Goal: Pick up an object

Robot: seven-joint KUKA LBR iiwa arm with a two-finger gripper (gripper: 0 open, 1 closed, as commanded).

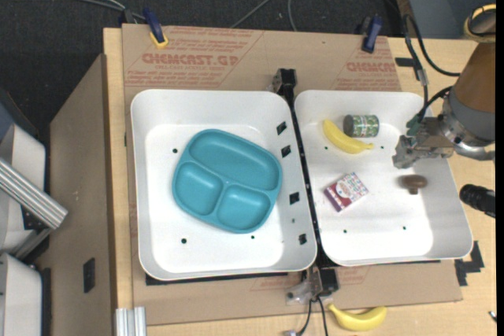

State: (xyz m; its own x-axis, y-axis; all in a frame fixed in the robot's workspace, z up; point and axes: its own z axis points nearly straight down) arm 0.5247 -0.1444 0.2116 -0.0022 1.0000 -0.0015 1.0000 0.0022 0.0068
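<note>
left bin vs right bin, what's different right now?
The left bin bears one large blue divided tray; the right bin bears several small things: a banana, a can and a small packet. The gripper is above the right bin. Both are shallow and white.

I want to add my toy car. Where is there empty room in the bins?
Right bin: bare floor along the near rim, below the small packet and brown piece. Crowded at the far end: banana, can, gripper. Left bin: the blue tray leaves bare margins.
</note>
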